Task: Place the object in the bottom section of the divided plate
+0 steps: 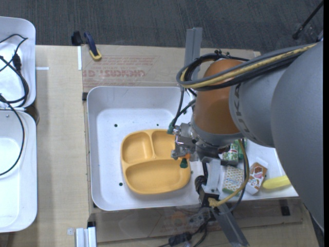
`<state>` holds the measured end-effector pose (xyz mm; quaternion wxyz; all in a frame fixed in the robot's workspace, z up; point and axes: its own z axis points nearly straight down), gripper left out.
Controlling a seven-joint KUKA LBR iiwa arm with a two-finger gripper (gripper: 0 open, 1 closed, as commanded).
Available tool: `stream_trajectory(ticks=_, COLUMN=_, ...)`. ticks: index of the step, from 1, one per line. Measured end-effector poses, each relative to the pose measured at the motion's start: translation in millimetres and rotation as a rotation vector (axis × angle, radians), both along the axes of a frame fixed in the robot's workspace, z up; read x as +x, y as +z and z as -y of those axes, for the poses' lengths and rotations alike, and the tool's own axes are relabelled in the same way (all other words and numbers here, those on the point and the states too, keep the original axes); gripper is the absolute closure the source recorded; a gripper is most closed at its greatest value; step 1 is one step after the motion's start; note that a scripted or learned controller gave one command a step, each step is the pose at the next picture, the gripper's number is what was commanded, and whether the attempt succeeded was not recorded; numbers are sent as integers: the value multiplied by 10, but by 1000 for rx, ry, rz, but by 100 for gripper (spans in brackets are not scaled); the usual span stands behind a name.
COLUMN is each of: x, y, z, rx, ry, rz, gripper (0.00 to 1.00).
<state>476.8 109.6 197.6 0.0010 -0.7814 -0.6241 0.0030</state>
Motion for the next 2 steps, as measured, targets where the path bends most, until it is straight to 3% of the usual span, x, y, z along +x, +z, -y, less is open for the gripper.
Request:
stream_trajectory(ticks=1, x=1, y=1, z=2, rx=0, ry=0, rz=0, gripper=0)
stream_trajectory(ticks=2, x=2, y=-74, z=563, rx=-3, ry=-445, rz=2, gripper=0)
